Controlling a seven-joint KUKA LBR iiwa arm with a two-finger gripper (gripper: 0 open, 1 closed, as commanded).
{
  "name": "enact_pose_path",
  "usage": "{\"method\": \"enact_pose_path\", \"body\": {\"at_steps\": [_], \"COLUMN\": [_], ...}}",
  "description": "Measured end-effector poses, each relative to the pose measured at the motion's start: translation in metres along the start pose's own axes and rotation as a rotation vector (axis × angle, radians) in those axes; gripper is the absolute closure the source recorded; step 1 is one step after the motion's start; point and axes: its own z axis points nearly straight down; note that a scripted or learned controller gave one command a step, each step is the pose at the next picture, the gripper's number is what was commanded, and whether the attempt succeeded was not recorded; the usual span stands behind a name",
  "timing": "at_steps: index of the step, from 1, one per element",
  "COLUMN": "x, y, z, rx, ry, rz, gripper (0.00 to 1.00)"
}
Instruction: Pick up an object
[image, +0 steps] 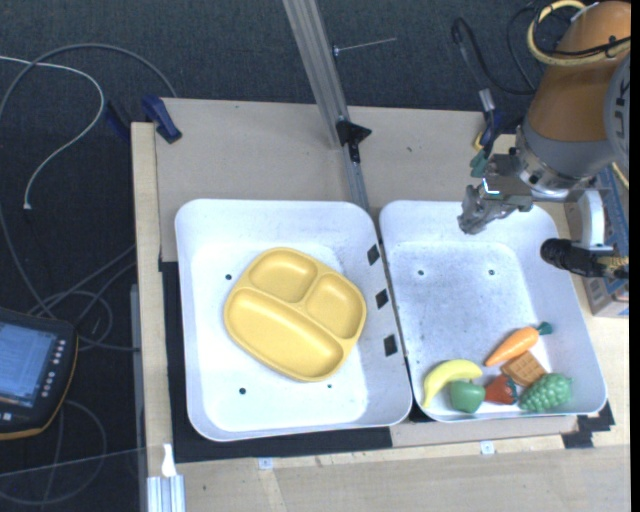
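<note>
Toy food, right bin, near right corner.
Carrot (516, 345) judged light, rigid, smooth; grip across its middle. Gripper (478, 220) over bin's (450, 285) far edge, holding nothing; opening unclear.

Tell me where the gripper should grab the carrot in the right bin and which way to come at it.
Grip the carrot across its orange middle, coming straight down from above. It lies slanted on top of the toy pile, its upper side clear, green tip toward the bin's right wall. Its tapered ends look likelier to slip. The gripper hovers at the bin's far edge.
</note>
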Motion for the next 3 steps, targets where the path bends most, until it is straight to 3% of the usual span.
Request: {"method": "enact_pose_path", "body": {"at_steps": [1, 3], "x": [0.044, 0.141], "y": [-0.023, -0.062], "z": [-0.006, 0.018], "rx": [0.011, 0.014], "ry": [0.004, 0.004], "rz": [-0.003, -0.003], "gripper": [1.0, 1.0]}}
